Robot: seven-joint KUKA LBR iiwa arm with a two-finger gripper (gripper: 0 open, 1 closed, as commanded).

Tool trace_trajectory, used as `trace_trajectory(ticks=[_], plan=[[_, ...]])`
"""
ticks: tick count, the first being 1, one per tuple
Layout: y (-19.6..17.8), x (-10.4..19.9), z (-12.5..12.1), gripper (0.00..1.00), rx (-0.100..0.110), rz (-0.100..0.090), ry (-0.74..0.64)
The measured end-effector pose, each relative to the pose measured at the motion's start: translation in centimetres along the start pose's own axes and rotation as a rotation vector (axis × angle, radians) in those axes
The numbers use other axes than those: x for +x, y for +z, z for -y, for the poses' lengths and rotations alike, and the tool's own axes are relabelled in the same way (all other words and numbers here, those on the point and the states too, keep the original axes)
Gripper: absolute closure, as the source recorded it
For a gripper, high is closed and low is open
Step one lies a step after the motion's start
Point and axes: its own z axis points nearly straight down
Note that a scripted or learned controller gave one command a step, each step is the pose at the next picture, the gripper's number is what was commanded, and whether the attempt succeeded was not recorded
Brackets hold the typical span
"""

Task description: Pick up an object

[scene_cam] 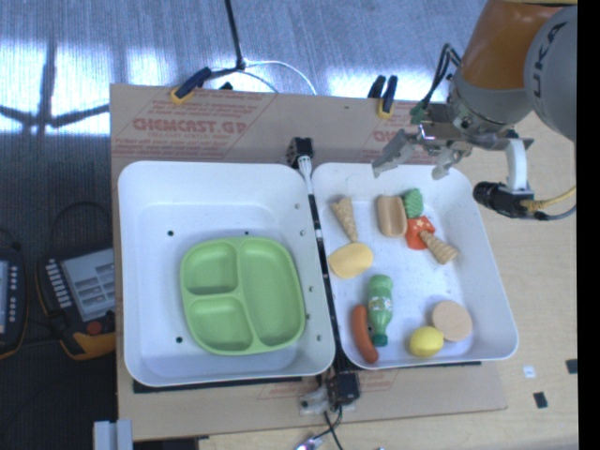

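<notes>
End effector: the end effector (pixel 420 157) hangs above the far edge of the right bin (pixel 495 293), its two fingers spread wide and holding nothing; I judge it is poised to come down on something in the far part of that bin.

Task's thing: none is singled out yet. The candidates all lie loose in the right bin, by the table's right side. The nearest to the fingers are the hot dog bun (pixel 391 215) and the green vegetable (pixel 412 202), just below them.

Left bin: the left bin (pixel 155 190) holds one green divided plate (pixel 242 293), flat at its middle, likely a place for set-down.

Count, right bin: two cones (pixel 346 217), one bun, one green vegetable, one orange-red piece (pixel 418 233), one yellow lump (pixel 350 260), one green bottle (pixel 379 307), one sausage (pixel 364 334), one lemon (pixel 426 341), one tan round disc (pixel 452 321).

Spacing: most pieces lie apart, which should leave the fingers room.
</notes>
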Motion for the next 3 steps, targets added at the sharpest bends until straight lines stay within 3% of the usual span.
trace_trajectory(ticks=[1,2,3], plan=[[15.8,-5.2,0.7,0.00,-0.024,0.008,-0.002],[16.5,-9.8,1.6,0.00,-0.035,0.007,0.005],[16.5,-10.2,3.3,0.00,-0.041,0.021,-0.307]])
